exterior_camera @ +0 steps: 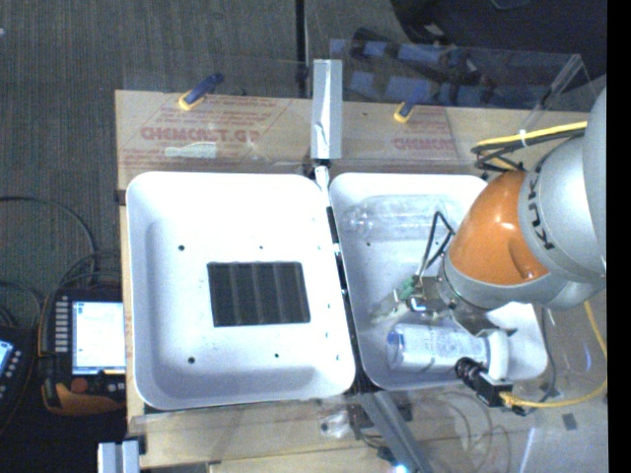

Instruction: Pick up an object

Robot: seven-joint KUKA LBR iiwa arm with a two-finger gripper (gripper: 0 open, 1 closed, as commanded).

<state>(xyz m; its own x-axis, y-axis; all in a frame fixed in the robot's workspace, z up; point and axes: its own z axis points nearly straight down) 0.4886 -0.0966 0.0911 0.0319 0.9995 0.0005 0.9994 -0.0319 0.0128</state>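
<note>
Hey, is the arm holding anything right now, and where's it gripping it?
Cannot be told. The arm hangs over the right bin and hides the grasp. A clear bottle lies at the bin's far end, apart from it.

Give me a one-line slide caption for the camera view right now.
Grey KUKA arm with orange band reaches over the right white bin holding a clear plastic bottle; the left white bin shows a dark ribbed panel.

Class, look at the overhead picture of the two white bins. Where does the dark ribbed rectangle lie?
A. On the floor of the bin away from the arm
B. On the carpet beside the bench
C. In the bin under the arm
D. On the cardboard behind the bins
A: the dark ribbed rectangle lies on the floor of the left bin, while the arm hangs over the right bin.
</note>
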